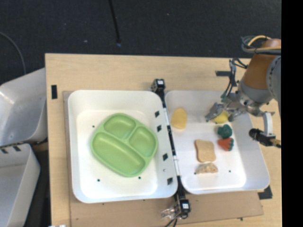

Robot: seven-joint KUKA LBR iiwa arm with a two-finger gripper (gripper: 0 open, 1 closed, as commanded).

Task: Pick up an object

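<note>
The right bin holds several food toys. A pale yellow round piece lies near its left wall. A slice of toast sits mid-bin, with a beige crumbly piece just below it. A dark green piece and a red piece lie to the right. My gripper is low over the bin's upper right part, right above a small bright yellow piece that it partly hides. Whether it touches that piece is unclear.
The left bin holds a green divided plate. A black divider with clips runs between the bins. The grey arm with its orange band reaches in from the right over the bench's far right corner.
</note>
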